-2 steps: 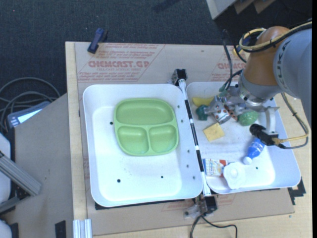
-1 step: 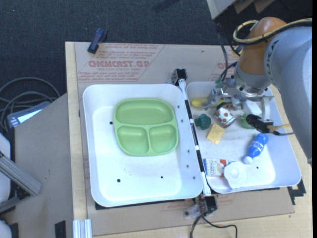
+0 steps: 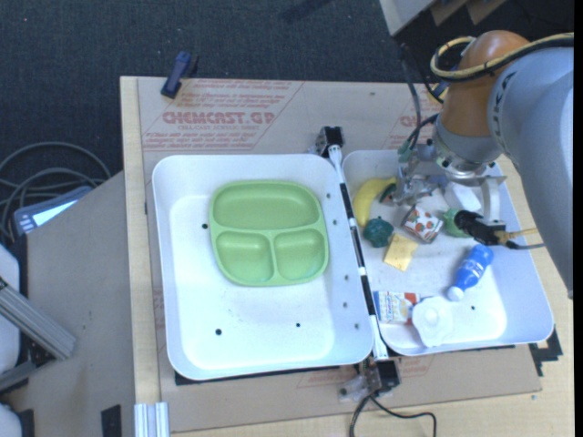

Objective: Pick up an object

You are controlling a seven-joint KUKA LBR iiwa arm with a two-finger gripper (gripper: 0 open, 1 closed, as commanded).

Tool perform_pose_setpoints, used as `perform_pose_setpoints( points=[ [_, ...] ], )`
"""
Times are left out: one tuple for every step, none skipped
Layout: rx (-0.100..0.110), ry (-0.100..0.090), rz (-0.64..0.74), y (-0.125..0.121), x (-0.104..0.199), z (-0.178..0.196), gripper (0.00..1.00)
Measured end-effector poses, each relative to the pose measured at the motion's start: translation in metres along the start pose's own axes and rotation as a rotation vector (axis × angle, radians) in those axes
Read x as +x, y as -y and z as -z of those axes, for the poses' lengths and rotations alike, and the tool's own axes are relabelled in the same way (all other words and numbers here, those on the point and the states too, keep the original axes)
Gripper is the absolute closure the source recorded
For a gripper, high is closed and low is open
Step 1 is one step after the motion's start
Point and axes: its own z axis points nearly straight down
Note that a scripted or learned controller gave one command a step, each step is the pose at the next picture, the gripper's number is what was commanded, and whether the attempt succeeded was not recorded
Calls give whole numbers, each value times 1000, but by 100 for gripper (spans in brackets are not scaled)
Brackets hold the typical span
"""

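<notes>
From above, the table [image 3: 228,116] carries two shallow white bins side by side, its brown surface printed with red lettering along the far side. The left bin [image 3: 182,271] holds a pale green divided plate [image 3: 269,231], one long compartment at the far side and two smaller ones nearer, lying flat toward the bin's far half. The right bin [image 3: 524,312] is the crowded one: a yellow banana [image 3: 367,198] lies against its left wall, with a small dark green object [image 3: 378,233] just beside it and a flat yellow piece [image 3: 399,252] a little nearer. A small red-and-white patterned item [image 3: 421,226] sits in the middle, a blue bottle with a white cap [image 3: 468,270] lies tilted to its right, and a white round object [image 3: 432,321] rests near the front beside a flat printed packet [image 3: 393,307]. The grey arm [image 3: 537,89] with its orange band reaches in from the right, and the gripper [image 3: 412,182] hangs low over the far part of the right bin, between the banana and the patterned item. Nothing is visibly lifted; how wide the gripper stands I cannot tell. A blue clip [image 3: 178,74] sits at the table's far left edge.
</notes>
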Motion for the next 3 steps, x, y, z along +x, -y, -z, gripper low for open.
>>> perform_pose_setpoints(
  points=[
    [-31, -4, 4, 68, -79, 61, 100],
    [-31, -5, 6, 68, -78, 61, 0],
    [-34, -3, 5, 44, -20, 3, 0]
  ],
)
